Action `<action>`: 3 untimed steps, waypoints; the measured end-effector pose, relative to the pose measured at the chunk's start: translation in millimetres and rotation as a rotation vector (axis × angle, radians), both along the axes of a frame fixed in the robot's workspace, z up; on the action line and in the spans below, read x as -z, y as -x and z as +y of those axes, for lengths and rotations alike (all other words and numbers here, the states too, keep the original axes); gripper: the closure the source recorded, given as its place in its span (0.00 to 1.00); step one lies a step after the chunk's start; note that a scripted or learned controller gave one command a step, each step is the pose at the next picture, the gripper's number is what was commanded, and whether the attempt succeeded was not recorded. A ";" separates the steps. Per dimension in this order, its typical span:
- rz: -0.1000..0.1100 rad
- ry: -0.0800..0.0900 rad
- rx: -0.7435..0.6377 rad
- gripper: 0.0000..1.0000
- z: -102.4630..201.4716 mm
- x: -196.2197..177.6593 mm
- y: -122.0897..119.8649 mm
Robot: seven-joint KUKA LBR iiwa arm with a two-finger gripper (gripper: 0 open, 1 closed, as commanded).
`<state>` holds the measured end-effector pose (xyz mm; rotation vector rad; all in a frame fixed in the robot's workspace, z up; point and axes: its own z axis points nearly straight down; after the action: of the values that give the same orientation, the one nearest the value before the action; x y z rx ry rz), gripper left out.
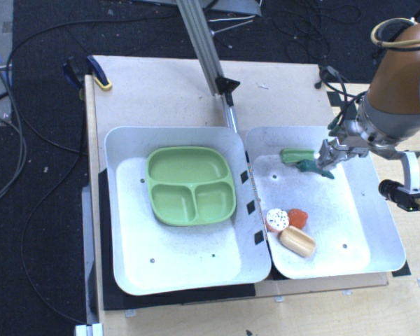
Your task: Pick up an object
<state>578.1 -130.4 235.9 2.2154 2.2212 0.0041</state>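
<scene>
One arm [395, 82] cropped right | fingers [327, 158] blurred, grip unclear | green toy [299, 158] part-hidden

A green divided plate [192, 185] lies in the left white bin [126, 257] on the counter [154, 89]. Black cables [28, 131] trail over the dark floor at nine o'clock.
</scene>
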 end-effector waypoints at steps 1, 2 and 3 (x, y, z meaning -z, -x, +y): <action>0.006 -0.002 -0.005 1.00 55.4 10.8 3.9; 0.008 -0.003 -0.004 1.00 106.1 19.6 15.4; 0.005 -0.003 -0.006 1.00 163.6 7.9 26.1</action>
<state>552.0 33.2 228.0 2.2123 2.2322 0.0019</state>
